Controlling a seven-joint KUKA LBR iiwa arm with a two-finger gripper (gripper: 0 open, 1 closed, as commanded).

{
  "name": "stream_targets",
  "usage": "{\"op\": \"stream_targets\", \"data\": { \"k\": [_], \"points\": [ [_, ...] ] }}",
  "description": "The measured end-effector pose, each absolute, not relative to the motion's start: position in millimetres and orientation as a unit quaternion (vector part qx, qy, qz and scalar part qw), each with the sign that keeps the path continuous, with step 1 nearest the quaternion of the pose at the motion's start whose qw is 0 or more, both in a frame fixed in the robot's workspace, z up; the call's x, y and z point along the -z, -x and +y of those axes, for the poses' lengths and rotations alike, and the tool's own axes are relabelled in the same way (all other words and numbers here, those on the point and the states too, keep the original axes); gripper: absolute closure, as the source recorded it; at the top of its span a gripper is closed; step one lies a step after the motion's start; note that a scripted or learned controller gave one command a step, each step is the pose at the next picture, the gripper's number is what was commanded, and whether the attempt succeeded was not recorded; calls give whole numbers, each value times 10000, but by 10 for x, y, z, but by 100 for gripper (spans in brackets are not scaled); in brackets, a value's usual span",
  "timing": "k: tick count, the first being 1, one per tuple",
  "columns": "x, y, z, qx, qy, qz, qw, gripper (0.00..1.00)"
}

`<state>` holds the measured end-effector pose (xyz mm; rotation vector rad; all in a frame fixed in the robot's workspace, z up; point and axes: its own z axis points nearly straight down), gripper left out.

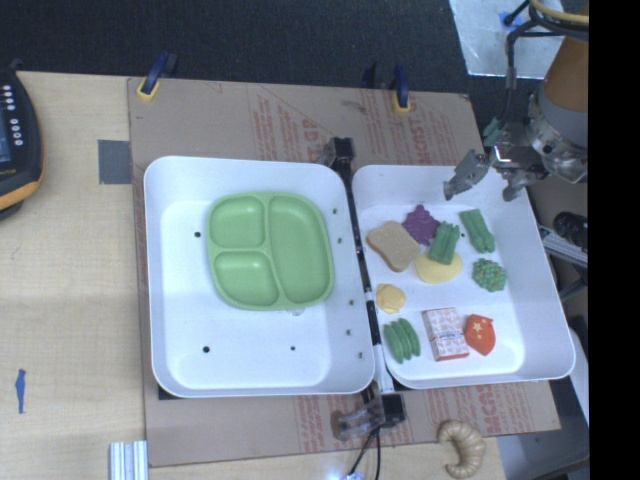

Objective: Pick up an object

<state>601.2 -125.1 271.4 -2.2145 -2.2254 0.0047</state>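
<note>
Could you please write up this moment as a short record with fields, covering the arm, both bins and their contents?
end effector: open, above the right bin's far edge, holding nothing
left bin: holds a green divided plate
right bin: bread slice, purple grapes, green pods, broccoli, red pepper, small carton
outside bins: croissant on the bench, near edge
task status: nothing picked up yet

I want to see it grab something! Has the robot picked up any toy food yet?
Not yet. The gripper hangs open over the right bin's far edge with nothing between its fingers. The bread, grapes and tomato all lie in that bin. Choosing, grabbing and lifting one is left.
</note>
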Motion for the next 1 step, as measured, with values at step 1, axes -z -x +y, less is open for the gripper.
{"op": "stream_targets", "data": {
  "k": [1],
  "points": [
    [-1638,-6482,-1280,-31,7037,-7105,19,0]
  ]
}}
